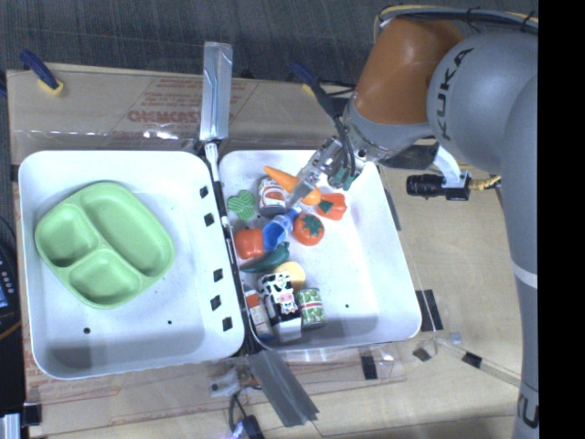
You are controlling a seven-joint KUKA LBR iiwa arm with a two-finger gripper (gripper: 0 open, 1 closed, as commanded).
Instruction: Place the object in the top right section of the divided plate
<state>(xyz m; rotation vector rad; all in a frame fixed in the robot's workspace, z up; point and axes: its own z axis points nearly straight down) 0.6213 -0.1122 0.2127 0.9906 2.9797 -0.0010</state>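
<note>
Two shallow white bins are sitting side by side on the tabletop, and the sorting is not yet done.

The grey arm with the orange band is reaching in from the right edge, wrist bent down, and the tool (322, 176) is hanging over the far side of the right white bin (388, 273), just above a heap of small plastic toy foods (279, 236). Whether it is open or clamped on anything I cannot tell. The light green divided plastic plate (101, 240) is lying in the left white bin (55, 355), well apart. The toys are crowding together, so a pick is likely risking a neighbour or a slip.
</note>
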